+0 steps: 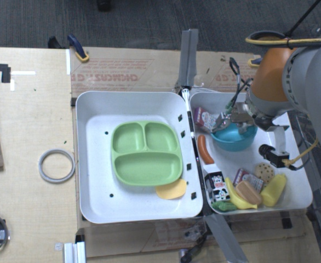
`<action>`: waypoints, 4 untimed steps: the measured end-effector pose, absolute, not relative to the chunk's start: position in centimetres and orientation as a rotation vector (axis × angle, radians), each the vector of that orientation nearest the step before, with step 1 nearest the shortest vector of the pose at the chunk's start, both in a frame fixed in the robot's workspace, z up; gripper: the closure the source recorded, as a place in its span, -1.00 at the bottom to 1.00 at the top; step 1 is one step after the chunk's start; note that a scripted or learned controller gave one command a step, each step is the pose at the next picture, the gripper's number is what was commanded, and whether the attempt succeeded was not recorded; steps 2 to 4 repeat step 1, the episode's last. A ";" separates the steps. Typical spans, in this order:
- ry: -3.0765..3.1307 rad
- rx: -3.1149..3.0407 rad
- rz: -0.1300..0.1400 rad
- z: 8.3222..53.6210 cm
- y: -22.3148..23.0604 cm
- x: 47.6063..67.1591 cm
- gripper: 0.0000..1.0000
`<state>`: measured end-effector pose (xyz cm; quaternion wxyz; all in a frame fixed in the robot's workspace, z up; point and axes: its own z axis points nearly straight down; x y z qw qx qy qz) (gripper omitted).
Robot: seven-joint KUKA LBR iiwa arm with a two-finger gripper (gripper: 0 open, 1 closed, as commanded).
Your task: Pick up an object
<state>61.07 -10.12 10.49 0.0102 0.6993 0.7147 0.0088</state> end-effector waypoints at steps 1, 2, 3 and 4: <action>2.236 2.187 0.014 10.9 -10.3 60.8 1.00; 2.236 2.187 0.014 10.9 -10.3 60.8 1.00; 2.236 2.187 0.014 10.9 -10.3 60.8 1.00; 2.236 2.187 0.014 10.9 -10.3 60.8 1.00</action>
